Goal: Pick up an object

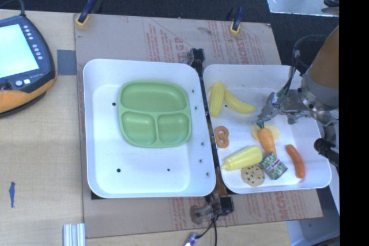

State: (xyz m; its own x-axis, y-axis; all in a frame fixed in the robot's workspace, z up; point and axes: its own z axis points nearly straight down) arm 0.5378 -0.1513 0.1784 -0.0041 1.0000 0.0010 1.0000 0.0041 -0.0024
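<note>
The claw (266, 114) hangs low over the right bin (248, 72), its tips just above the carrot (266, 139) near that bin's middle, likely lining up a grab. Whether it is spread or pressed together I cannot tell. The left bin (98, 124) carries a green divided plate (155, 113).

A robotics lab: a teach pendant (20, 63) lies at the frame's left on the wooden counter (40, 152), and clamps (85, 12) pin cardboard (155, 37) under two white bins (101, 124).
</note>
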